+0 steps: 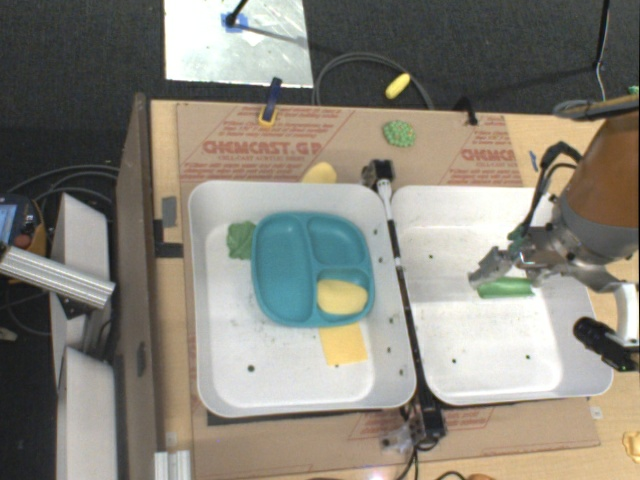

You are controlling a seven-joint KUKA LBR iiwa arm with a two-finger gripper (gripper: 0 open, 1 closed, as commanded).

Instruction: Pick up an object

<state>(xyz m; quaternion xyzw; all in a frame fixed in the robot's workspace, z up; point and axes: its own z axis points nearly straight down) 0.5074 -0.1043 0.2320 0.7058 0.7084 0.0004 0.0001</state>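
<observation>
A green stick-shaped object (pixel 505 287) lies in the right bin (pixel 450 368), near its middle right. My gripper (pixel 497 267) is right over it, with the grey fingers (pixel 489 265) touching or just above its left end. The left bin (pixel 215 368) holds a teal divided plate (pixel 305 268) with a yellow lemon-like piece (pixel 341 296) in its lower right compartment. A yellow flat slice (pixel 344 345) lies just below the plate, and a green leafy piece (pixel 240 238) sits at the plate's left edge.
On the cardboard behind the bins lie a green round piece (pixel 399 133), a yellow piece (pixel 320 174) and a small yellow object (pixel 398 85). A black fitting (pixel 378 175) sits at the top of the divider between the bins. Cables run at the back.
</observation>
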